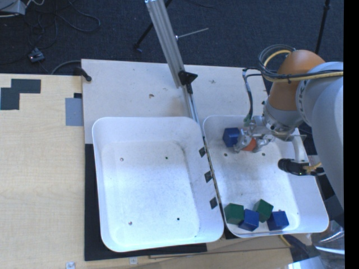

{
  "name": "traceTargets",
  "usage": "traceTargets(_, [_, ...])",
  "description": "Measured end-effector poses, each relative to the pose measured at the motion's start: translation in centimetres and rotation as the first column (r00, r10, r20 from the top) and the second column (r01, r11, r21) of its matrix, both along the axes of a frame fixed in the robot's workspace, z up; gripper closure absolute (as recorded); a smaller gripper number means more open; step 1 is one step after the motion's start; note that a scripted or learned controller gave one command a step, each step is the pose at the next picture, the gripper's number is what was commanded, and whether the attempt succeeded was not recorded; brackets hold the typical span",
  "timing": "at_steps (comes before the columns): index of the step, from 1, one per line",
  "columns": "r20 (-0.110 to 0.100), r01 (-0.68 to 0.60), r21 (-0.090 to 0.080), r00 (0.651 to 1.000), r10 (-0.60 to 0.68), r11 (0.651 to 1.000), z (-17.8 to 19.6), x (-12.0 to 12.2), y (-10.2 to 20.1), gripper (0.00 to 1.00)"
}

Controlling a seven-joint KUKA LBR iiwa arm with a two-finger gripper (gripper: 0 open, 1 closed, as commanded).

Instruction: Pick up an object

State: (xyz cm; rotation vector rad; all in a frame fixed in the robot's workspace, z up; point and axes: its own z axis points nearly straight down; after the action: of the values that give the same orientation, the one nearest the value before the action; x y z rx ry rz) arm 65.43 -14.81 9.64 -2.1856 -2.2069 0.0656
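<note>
We look down at a slant on a pale worktop [129, 88] bearing two shallow white bins side by side. The left bin [106, 144] shows a bare speckled floor with a few small dark dots. The right bin [314, 206] holds all the blocks.

At the right bin's 11 o'clock corner sits a blue cube [230, 137], alone, close to the bin's far wall. Just beside it, toward 3 o'clock, hang the jaws [247, 144] of the grey arm [320, 111], which reaches in from 3 o'clock with its orange band [294, 74] above the wrist. Something small and orange-red [251, 145] shows at the tips; we cannot tell whether it is a block or part of the tool. We cannot tell whether the jaws are released or clenched, nor whether they touch the blue cube.

Down at the bin's 6 o'clock edge lies a tight cluster: a green block [234, 212], a blue block [250, 219] touching it, a second green block [263, 208] behind, and another blue block [277, 220] at the 3 o'clock end.

A ridged aluminium rail [166, 41] slants across the worktop from 12 o'clock toward the seam between the bins. Black cables [247, 91] loop by the wrist.
</note>
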Motion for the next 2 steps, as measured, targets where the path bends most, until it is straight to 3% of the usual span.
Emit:
traceTargets(1, [0.060,0.005,0.008,0.998,-0.005,1.000,9.9,0.9,7.1,1.00])
traceTargets(2, [0.050,0.003,0.009,0.999,-0.004,1.000,10.4,-1.0,14.0,1.00])
